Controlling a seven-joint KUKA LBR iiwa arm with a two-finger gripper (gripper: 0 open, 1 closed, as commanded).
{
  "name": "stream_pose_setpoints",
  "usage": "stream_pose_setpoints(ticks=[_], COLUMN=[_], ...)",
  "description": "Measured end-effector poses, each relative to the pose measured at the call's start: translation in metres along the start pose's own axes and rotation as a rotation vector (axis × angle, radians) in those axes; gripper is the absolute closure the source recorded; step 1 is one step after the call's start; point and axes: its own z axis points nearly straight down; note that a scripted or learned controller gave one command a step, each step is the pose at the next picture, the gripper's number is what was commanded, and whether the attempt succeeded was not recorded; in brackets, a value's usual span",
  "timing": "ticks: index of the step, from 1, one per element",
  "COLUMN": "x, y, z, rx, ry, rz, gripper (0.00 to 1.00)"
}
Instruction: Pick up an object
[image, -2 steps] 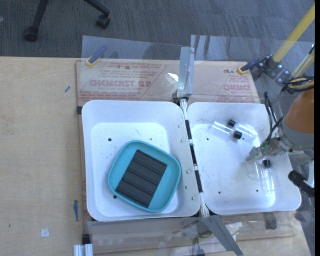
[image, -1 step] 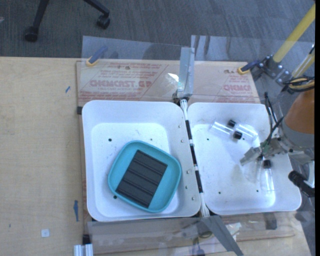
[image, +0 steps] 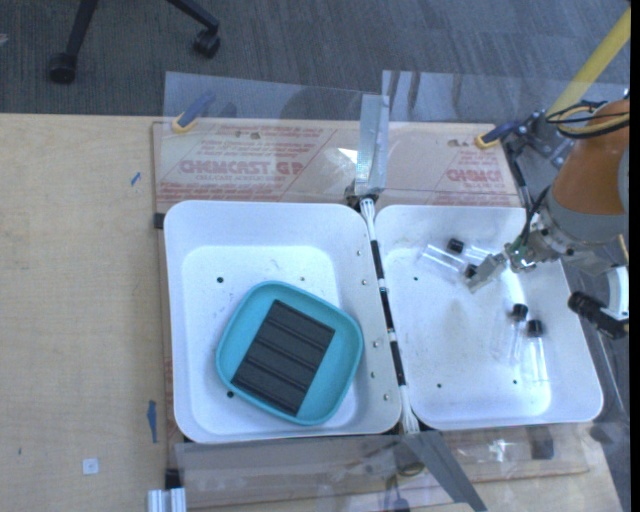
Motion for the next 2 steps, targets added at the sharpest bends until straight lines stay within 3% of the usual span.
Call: stream_pose_setpoints(ticks=[1,2], x=[-0.005,0.015], y=[0.047,0.065], z=[0.010,-0.008], rx=[0.039,0.003], ry=[0.014,0.003], rz=[-0.072,-0.108], gripper=[0.00,0.00])
